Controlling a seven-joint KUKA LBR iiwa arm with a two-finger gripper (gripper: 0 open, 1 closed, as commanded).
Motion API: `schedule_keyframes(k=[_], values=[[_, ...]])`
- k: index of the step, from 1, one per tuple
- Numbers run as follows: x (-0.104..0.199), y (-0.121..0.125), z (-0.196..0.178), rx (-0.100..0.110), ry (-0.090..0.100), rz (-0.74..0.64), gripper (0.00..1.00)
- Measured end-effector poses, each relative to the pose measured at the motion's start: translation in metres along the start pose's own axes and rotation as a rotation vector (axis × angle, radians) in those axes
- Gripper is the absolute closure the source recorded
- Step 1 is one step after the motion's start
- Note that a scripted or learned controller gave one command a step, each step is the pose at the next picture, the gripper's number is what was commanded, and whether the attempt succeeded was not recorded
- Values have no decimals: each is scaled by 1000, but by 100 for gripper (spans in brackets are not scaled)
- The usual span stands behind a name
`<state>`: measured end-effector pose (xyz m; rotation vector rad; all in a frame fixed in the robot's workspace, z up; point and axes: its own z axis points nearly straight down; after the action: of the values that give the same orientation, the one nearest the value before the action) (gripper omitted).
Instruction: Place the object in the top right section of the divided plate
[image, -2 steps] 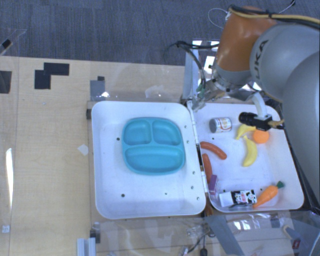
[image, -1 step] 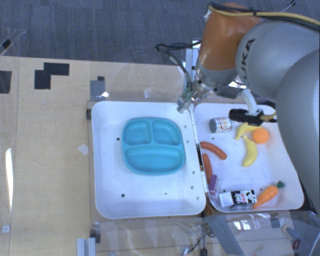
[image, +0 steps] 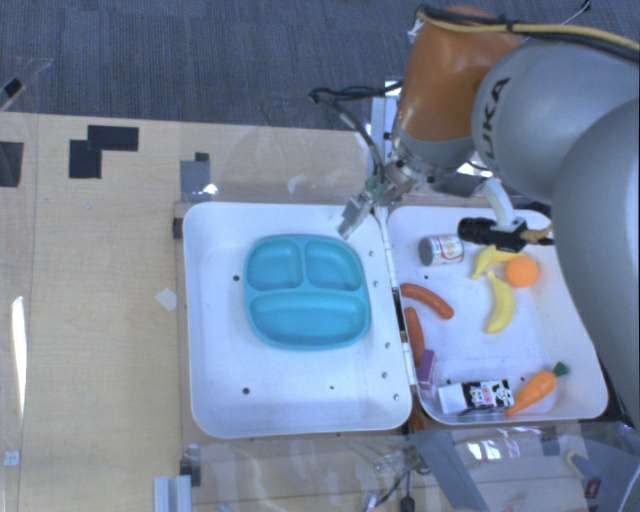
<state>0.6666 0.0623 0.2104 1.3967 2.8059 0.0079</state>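
A blue divided plate (image: 305, 292) lies in the left white bin (image: 215, 330). It has two small sections at the back and one wide section at the front. My gripper (image: 354, 216) hangs just beyond the plate's top right section (image: 334, 267), close to the wall between the two bins. I see nothing clearly held in it. The arm reaches in from the upper right.
The right bin (image: 580, 385) holds a small can (image: 440, 249), two bananas (image: 500, 303), an orange (image: 521, 271), two sausages (image: 427, 300), a carrot (image: 535, 390) and a small carton (image: 478, 396). The arm covers the bin's back right part.
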Motion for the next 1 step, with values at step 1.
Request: schedule_keyframes(k=[1], values=[[0, 2, -13, -9, -5, -3, 100]])
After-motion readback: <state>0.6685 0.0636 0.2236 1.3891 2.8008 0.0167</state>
